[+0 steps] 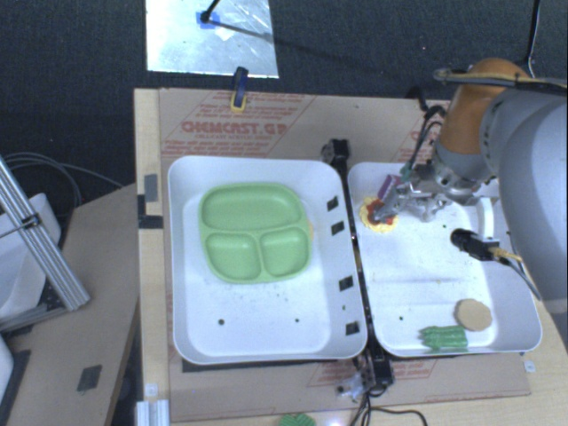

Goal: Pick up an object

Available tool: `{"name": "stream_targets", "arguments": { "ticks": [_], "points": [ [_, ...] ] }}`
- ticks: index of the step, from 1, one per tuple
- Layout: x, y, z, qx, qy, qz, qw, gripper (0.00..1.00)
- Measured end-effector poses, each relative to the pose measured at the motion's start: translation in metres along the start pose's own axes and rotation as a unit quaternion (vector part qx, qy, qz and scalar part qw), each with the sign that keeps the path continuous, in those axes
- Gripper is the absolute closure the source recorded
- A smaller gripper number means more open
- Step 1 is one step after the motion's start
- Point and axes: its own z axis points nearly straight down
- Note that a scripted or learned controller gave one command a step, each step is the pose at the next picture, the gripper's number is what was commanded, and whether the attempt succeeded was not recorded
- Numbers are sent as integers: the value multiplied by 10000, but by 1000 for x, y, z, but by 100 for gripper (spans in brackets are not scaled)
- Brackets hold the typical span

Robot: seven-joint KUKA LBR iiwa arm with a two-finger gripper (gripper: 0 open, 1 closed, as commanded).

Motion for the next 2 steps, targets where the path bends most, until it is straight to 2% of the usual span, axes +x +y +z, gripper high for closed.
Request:
{"name": "stream_targets", "arguments": {
  "ticks": [2],
  "points": [
    [3, 0, 0, -11, -44, 16, 10000, 0]
  ]
}}
